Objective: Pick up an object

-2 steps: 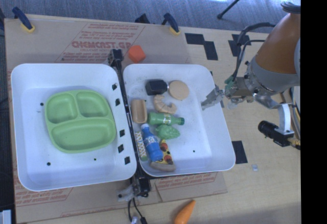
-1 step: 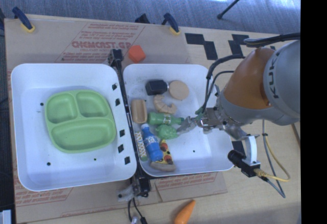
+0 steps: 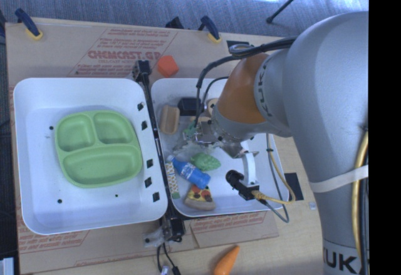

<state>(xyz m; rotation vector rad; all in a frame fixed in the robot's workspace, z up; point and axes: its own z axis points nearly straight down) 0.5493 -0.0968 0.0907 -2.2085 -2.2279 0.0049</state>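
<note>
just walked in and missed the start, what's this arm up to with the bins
The grey arm with the orange band reaches from the right down into the right-hand white bin, over a clutter of small items: a blue bottle, a green crumpled piece, a toy pizza slice and a tan block. Nothing is visibly lifted yet. The left-hand white bin holds a green divided plate.

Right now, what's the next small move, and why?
Probably lower straight down a little: the gripper sits over the right bin, just above the green toy and blue bottle, and nothing shows between its fingers yet.
</note>
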